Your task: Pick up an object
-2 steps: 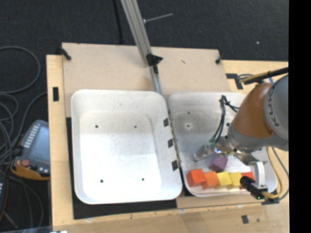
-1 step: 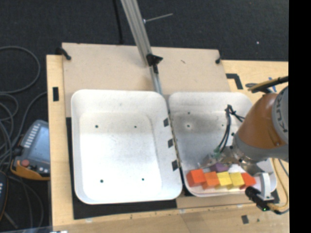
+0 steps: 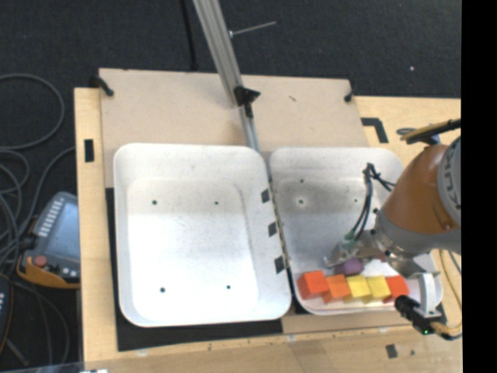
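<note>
A row of blocks lies along the front edge of the right bin [image 3: 311, 169]: an orange-red block [image 3: 314, 284], an orange one [image 3: 337, 287], two yellow ones [image 3: 368, 287] and another orange one [image 3: 396, 286]. A small purple object [image 3: 353, 266] sits just behind the row. My gripper [image 3: 347, 256] hangs low over the purple object, under the orange wrist band [image 3: 415, 196]. The arm hides the bin's right part.
The left bin [image 3: 194, 231] sits beside the right one, with small black clips along their shared wall. A slanted aluminium post [image 3: 221, 45] rises behind the bins. Cables and a teach pendant [image 3: 54, 235] lie off the bench at the left.
</note>
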